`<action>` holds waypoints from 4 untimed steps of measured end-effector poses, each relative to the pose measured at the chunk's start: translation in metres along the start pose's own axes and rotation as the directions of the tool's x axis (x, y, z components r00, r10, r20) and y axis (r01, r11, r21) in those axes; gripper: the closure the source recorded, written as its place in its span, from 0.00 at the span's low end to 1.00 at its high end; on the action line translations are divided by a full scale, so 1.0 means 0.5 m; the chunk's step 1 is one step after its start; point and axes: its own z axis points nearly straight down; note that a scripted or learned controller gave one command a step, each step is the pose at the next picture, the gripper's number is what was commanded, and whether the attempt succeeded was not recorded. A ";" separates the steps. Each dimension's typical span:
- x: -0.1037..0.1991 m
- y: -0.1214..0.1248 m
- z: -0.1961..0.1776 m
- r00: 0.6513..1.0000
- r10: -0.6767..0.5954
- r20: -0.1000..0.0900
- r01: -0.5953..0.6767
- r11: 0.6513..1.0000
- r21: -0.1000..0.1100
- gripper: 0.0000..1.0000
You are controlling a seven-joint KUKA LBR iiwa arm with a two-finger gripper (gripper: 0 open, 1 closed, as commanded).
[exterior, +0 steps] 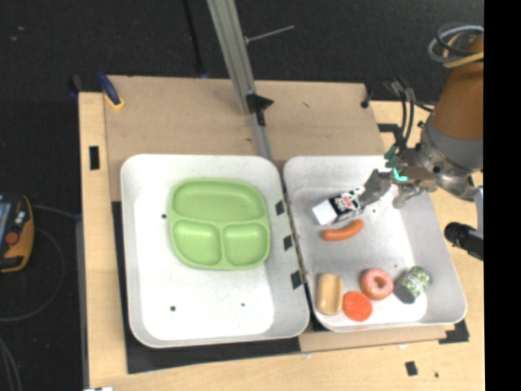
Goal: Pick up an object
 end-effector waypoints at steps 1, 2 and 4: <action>0.000 0.001 -0.002 1.000 0.000 0.000 0.000 1.000 -0.003 0.00; -0.012 0.003 0.084 1.000 0.001 0.002 -0.001 1.000 0.001 0.00; -0.022 0.002 0.272 1.000 0.002 0.001 -0.002 1.000 0.003 0.00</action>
